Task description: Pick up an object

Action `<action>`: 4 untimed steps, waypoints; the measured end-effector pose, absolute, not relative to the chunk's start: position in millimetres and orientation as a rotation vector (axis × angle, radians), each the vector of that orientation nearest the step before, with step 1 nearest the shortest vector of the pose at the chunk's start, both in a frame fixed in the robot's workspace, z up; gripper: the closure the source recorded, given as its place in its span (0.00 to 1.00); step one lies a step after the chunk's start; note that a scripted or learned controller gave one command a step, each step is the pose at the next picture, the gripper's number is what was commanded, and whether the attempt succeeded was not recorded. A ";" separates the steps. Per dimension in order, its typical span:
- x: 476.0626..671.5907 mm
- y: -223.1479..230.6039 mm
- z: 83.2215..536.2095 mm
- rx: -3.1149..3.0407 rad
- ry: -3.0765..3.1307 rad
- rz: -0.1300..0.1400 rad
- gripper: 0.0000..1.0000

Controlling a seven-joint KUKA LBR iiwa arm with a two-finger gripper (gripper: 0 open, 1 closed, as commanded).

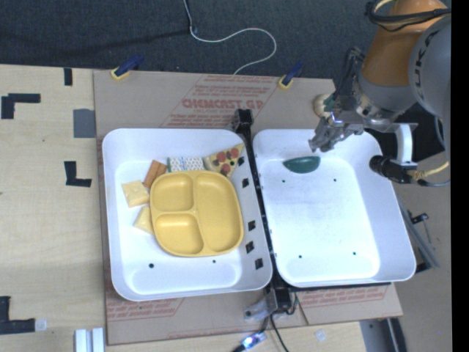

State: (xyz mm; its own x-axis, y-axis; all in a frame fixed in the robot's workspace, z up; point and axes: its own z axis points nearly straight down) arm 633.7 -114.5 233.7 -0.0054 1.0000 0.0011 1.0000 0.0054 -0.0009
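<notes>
A small dark green object (302, 164) lies near the far edge of the right bin (366, 218). My gripper (323, 141) hangs just above and to the right of it, over the bin's far rim, with its fingers pointing down. The fingers are close together and nothing shows between them. In the left bin (124, 255) a yellow divided plate (196, 213) lies flat, with several small pieces around its far and left sides: an orange-brown block (154, 172), tan pieces (136, 193) and a patterned piece (226, 158).
The two white bins sit side by side on a cardboard sheet (212, 101) on the bench. A white cable (234, 39) loops across the dark floor behind. The grey arm with its orange band (399, 42) fills the upper right.
</notes>
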 end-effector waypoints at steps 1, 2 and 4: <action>613.3 -69.3 216.1 -2.213 -2.225 0.003 1.00; 614.6 -66.5 216.3 -2.218 -2.223 0.002 1.00; 616.1 -60.1 233.9 -2.218 -2.223 0.000 1.00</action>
